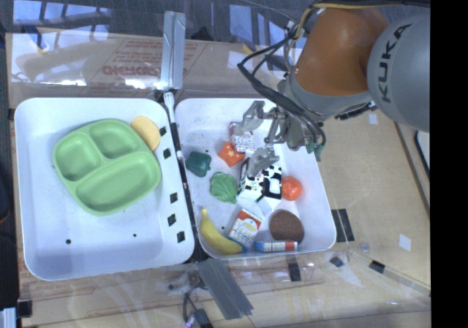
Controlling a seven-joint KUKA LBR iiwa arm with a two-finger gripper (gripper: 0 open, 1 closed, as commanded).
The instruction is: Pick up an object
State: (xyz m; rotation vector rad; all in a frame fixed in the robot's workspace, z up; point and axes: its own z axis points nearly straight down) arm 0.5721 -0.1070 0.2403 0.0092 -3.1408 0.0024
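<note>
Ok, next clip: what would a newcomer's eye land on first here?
Probably the grey arm with its orange band, reaching in from the right, its claw low over the right bin and its jumble of toy food: a banana, an orange ball, a brown lump. Next, the green divided plate in the left bin.

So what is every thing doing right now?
gripper: down in the right bin, over the toys.
green plate: flat in the left bin.
yellow piece: touching the plate's edge.
banana: lying by the right bin's front wall.
black-and-white toy: lying under the gripper.
brown toy: lying near the front corner.
</note>
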